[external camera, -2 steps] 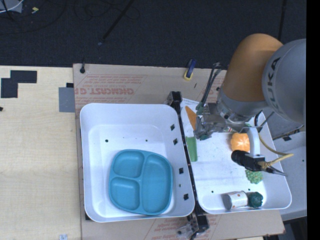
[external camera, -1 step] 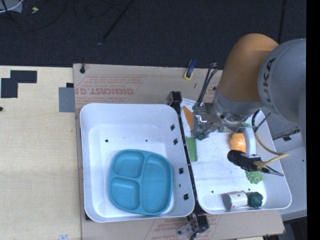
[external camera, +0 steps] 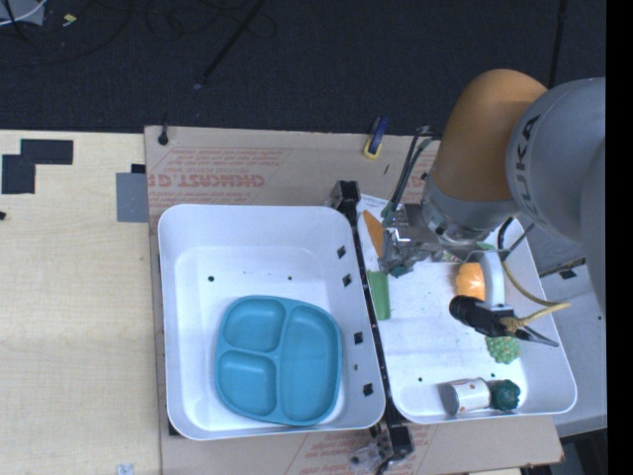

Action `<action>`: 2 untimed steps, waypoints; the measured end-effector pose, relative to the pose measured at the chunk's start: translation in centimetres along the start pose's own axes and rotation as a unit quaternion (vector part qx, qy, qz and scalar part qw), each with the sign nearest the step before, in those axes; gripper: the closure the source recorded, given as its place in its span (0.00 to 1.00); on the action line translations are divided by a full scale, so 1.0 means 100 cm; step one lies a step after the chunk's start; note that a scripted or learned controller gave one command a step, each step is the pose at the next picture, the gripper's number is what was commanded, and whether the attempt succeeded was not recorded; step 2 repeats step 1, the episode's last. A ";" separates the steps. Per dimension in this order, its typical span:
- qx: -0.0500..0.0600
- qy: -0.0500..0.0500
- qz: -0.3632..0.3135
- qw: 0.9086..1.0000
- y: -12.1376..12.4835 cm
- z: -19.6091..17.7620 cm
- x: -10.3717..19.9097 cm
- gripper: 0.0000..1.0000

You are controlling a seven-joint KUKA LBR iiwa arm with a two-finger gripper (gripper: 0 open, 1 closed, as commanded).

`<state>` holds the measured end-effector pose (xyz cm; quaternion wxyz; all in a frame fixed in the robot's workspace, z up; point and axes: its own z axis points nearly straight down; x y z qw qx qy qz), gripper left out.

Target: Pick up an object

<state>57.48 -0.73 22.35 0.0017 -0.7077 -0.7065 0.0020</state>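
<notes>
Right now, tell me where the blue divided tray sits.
The blue divided tray lies in the left white bin, toward its near edge, across the divider from the green stick.

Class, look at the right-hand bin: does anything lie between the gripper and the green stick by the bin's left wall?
Nothing visible does. The gripper hangs at the left side of the right bin, just above the top end of the green stick. The orange carrot-like piece lies beside it, further up along the wall, not between them.
</notes>
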 end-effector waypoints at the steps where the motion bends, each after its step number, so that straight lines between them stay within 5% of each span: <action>1: 0.000 0.000 -0.001 1.000 -0.015 0.001 0.010 1.00; 2: 0.000 0.000 -0.001 1.000 -0.015 0.001 0.010 1.00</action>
